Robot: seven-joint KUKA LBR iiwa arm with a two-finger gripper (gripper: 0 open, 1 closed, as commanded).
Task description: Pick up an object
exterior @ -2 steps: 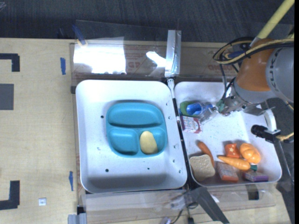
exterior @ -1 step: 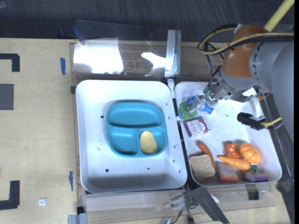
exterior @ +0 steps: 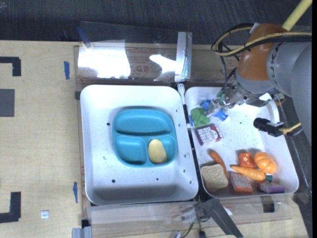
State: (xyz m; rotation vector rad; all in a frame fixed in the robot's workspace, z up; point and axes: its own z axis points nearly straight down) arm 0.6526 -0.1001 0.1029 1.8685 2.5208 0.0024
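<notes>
Pale wooden table under bright overhead light

We see the table marked with black tape and blue tape, dark carpeted floor beyond, and glare on a clear panel.

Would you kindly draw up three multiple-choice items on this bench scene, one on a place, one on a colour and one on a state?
1. Where does the yellow egg-shaped piece lie?
A. in the blue divided tray in the left bin
B. on the bread slice
C. outside both bins

2. What colour is the pumpkin-shaped toy?
A. green
B. orange
C. purple

3. Where is the claw now?
A. low over the far end of the right bin
B. above the blue tray
C. off the bench

Answers: 1 A, the piece sits in the tray's lower right compartment. 2 B, its ribbed body is orange. 3 A, it hangs near the green and blue items at the right bin's far end.
</notes>
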